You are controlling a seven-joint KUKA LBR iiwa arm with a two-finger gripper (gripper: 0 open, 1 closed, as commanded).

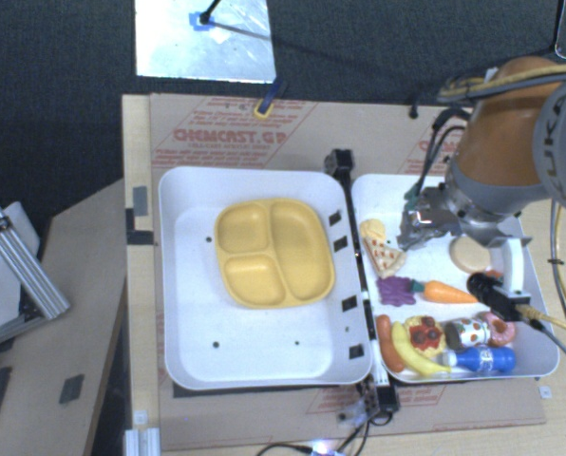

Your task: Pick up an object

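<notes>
Orange shows on the band above my arm's wrist, which reaches in from the right over the right bin (549, 354). From the overhead camera, my gripper (414, 228) hangs low near that bin's upper left part, just above the pizza slice (386, 256) and beside the cheese wedge (371, 230). I cannot tell how it is set; the wrist housing blocks that.

The left bin (183, 350) bears a yellow divided plate (272, 252). The toys crowd the right bin: a purple piece (395, 290), a carrot (447, 293), a banana (411, 351), a blue bottle (481, 359).

I judge the pizza slice the nearest target: light, stiff plastic, probably slick, lying flat. I would take it across its narrow width near the crust end, since a flat wedge may squirt out.
</notes>
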